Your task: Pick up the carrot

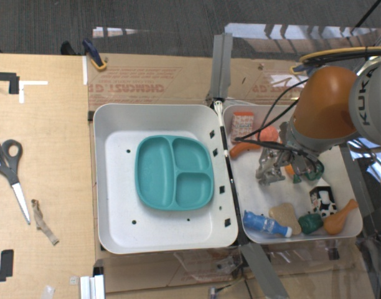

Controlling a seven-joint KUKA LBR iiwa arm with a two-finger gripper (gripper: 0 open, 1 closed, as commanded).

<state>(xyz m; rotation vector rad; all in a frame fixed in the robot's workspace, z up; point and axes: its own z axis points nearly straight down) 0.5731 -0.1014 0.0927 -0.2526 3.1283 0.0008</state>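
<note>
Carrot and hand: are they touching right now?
Apart. The camera view shows the hand hanging over bare bin floor, with a strip of white bin between it and the carrot, which lies up-left near the divider.

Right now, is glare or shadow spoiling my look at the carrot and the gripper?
Camera view: the carrot is sharp and evenly lit; bright reflections streak the clear panel behind the right bin, not the bin floor; the arm's orange band covers part of the bin; the gripper is slightly soft, with a faint shadow beneath.
</note>
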